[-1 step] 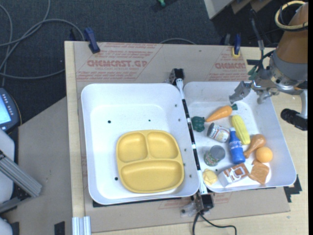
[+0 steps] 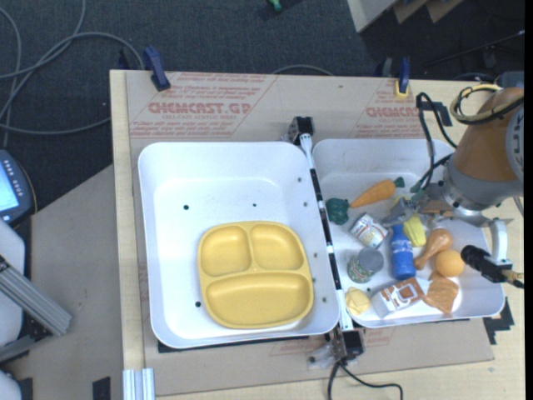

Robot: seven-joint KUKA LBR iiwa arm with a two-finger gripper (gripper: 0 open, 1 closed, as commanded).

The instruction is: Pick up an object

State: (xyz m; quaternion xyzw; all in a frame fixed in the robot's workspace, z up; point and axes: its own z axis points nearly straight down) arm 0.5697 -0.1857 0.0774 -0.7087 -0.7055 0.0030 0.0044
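Observation:
The right bin holds a heap of toy food. An orange carrot lies near its back, with a dark green piece to its left. A small tin can and a grey round lid lie beside a blue bottle. A tan drumstick, an orange fruit, a bread piece, a red-and-white box and a pale yellow piece lie toward the front. My gripper is low over the heap, just above the blue bottle and right of the carrot.
The left bin bears a yellow divided plate. The arm comes in over the right bin's right side, with black cables looping near it. Clamps hold the cardboard base at the back.

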